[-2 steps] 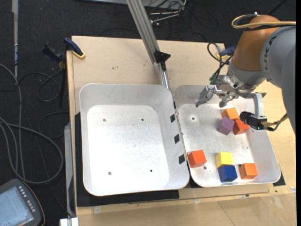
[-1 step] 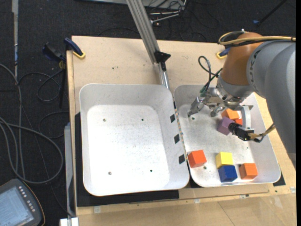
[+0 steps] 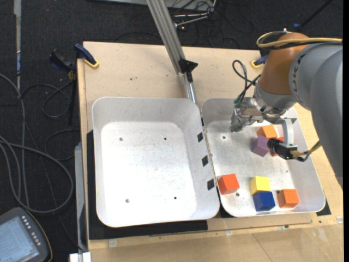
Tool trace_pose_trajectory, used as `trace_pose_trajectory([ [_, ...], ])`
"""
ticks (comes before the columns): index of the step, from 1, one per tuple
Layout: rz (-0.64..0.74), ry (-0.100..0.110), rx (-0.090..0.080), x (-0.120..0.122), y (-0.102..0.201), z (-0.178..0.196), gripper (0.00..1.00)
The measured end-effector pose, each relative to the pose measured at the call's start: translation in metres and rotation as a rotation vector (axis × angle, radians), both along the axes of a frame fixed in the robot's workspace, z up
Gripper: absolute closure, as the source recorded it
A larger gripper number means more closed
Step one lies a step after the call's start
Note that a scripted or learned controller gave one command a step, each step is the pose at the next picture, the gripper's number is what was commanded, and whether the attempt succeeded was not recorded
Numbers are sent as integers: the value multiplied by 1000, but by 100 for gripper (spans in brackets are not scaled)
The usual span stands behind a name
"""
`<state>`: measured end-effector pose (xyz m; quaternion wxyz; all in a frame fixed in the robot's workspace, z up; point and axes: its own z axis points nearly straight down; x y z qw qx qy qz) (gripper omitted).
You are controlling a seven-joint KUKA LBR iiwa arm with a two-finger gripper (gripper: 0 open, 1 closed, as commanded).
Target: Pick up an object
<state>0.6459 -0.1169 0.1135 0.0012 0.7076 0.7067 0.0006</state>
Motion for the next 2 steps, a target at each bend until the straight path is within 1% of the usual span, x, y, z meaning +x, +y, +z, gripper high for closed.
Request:
trace_pose_trajectory([
  [1,0,-4,-1,-4,-2,45,100],
  [2,3,-5,-1,-2,-3,91,100],
])
